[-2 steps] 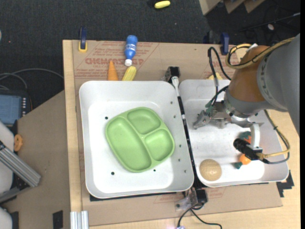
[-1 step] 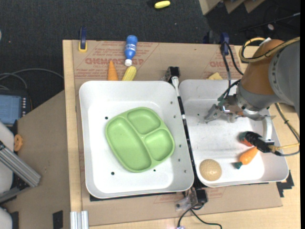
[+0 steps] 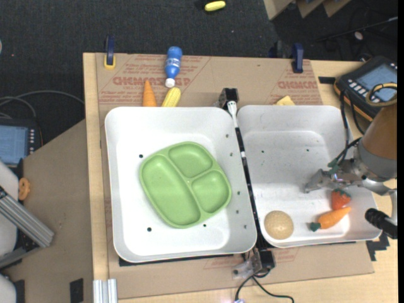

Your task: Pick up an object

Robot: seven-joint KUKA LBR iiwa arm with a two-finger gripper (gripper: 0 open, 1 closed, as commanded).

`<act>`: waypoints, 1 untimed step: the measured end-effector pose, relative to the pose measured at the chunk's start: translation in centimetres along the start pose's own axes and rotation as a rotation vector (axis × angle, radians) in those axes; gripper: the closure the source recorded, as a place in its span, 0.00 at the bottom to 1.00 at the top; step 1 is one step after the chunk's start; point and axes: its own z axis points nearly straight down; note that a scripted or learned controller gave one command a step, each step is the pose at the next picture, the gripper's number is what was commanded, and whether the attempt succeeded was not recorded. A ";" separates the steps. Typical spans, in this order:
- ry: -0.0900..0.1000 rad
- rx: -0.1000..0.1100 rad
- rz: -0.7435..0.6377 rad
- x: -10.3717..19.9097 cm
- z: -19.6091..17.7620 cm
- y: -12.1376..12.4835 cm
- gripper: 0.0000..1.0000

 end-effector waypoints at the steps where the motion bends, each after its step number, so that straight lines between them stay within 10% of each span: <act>1: -0.001 -0.012 -0.017 5.4 -0.1 6.3 0.00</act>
